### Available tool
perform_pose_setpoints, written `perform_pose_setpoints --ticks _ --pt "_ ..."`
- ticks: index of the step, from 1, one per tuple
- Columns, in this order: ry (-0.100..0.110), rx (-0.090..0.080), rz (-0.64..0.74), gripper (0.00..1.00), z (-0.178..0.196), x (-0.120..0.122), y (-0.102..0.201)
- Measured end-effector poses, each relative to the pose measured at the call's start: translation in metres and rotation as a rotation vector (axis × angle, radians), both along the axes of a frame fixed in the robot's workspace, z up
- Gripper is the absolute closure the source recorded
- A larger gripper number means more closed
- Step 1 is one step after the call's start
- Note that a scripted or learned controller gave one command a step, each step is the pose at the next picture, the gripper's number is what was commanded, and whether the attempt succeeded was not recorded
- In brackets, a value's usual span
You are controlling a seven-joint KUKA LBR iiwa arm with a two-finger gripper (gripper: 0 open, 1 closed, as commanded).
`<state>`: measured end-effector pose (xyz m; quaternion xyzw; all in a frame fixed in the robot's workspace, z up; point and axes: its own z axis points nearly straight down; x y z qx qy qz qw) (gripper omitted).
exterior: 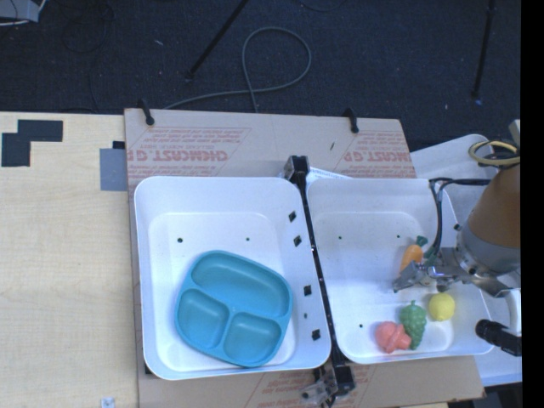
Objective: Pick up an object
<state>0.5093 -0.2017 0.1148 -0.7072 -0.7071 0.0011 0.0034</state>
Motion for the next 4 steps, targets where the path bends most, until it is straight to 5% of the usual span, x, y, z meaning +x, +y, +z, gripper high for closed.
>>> perform_pose_setpoints --ticks 1,2,4 --pt "-0.003 -0.002 -0.002 0.00 -0.028 0.000 0.001" --pt "-0.005 -0.002 -0.005 1.00 -0.016 0.001 0.000" --pt "-0.009 -0.004 0.002 1.00 0.088 0.012 -0.009"
